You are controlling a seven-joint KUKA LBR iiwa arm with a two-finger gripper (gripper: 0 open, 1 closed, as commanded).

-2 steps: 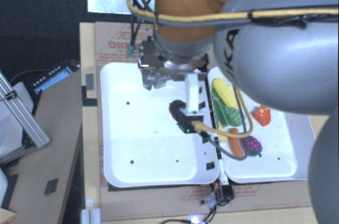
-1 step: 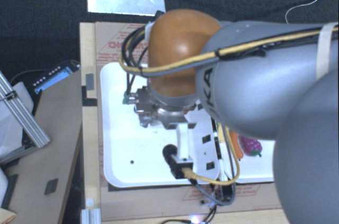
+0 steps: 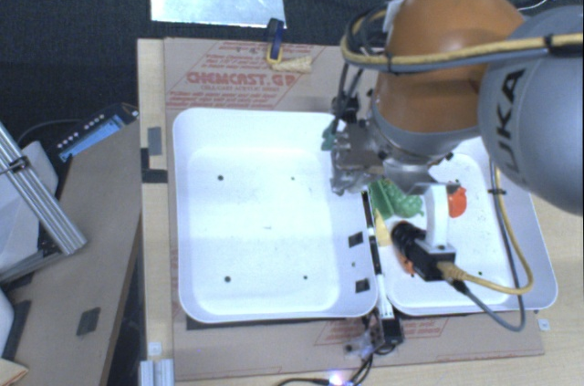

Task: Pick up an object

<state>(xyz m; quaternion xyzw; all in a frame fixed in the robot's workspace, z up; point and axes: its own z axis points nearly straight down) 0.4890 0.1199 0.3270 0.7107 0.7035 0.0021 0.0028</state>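
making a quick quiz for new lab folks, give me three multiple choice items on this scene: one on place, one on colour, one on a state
1. Where does the green object lie?
A. left bin
B. right bin
C. on the cardboard

2. What colour is the small object beside the green one?
A. orange
B. blue
C. white

3. How does the arm stand?
A. parked off the bench
B. over the left bin's far corner
C. over the divide between the bins

Answers:
1 B, it sits in the right bin.
2 A, it reads orange-red.
3 C, its wrist covers the bins' shared edge.
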